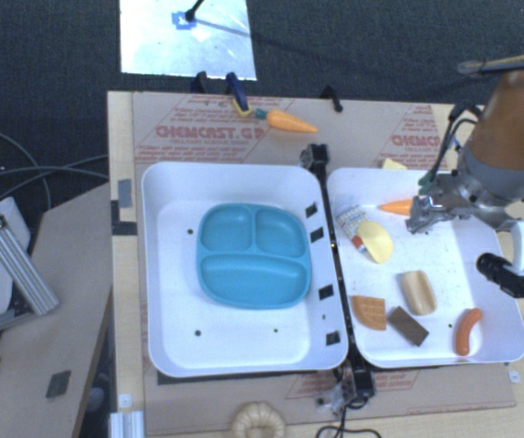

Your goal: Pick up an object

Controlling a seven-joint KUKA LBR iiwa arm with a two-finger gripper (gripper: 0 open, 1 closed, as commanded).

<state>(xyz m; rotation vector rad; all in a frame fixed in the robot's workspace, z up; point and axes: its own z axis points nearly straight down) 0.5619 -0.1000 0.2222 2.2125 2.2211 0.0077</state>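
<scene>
I see a small orange carrot (395,208) lying near the far wall of the right bin (499,340), just beside the gripper (424,215); I cannot tell how the tool is set. Nearer me lie a yellow piece (375,242), bread roll (417,292), cracker (369,311), brown block (408,326) and sausage (466,331), while the left bin (166,245) holds a blue divided plate (254,255).

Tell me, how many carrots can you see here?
2. One carrot lies outside the bins on the board behind them. A second, smaller carrot lies in the right bin, beside the gripper. The arm could hide more.
</scene>
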